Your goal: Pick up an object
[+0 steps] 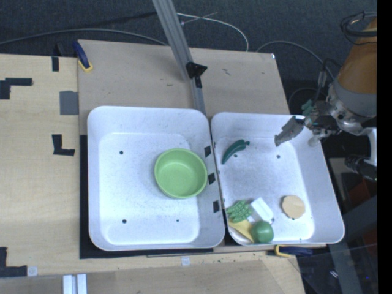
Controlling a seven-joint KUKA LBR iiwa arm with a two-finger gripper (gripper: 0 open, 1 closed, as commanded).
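The right bin (318,182) serves as the landmark here. In its upper left part lies a small dark green pepper (234,150), slim, curved and glossy. Its long axis runs on a slant, from a lower-left tip near the wall shared with the left bin (104,182) up to a thicker end that points toward the upper right. It lies flat on the bin floor, apart from everything else.

In the lower left corner of the right bin sits a cluster: a leafy green piece (239,211), a white block (262,210), a yellow piece (241,228) and a round green ball (262,232), packed close together. Just to the right of that cluster, a round tan disc (293,206) lies alone.

The gripper (286,133) hangs over the upper right part of the right bin, well clear of the pepper, with nothing in it; whether it is open or closed cannot be told.

A green bowl (180,173) stands upright in the left bin, near the shared wall. Both bins rest on the surface (135,72).
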